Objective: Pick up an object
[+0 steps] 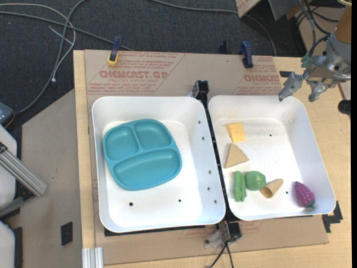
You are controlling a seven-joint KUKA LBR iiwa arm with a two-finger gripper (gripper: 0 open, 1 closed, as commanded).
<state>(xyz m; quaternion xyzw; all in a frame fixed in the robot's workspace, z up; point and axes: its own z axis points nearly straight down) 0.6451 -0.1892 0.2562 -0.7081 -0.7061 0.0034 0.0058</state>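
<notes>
Up top, the gripper [302, 89] hangs spread apart, holding nothing, above the right bin's [318, 149] rim.

Left bin [106, 205]: divided plate [143, 153] inside. Right bin [315, 149]: five toy foods [245, 184], centre to lower right. Gripper [302, 92] above upper-right rim.

Gripper [301, 91] spread above right bin [318, 149] corner; teal plate [142, 153] in left bin [106, 149].

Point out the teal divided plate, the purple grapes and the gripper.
teal divided plate [143, 153]: camera view, centre ridge.
purple grapes [304, 194]: camera view, middle of bunch.
gripper [302, 90]: camera view, between open fingertips.
</notes>
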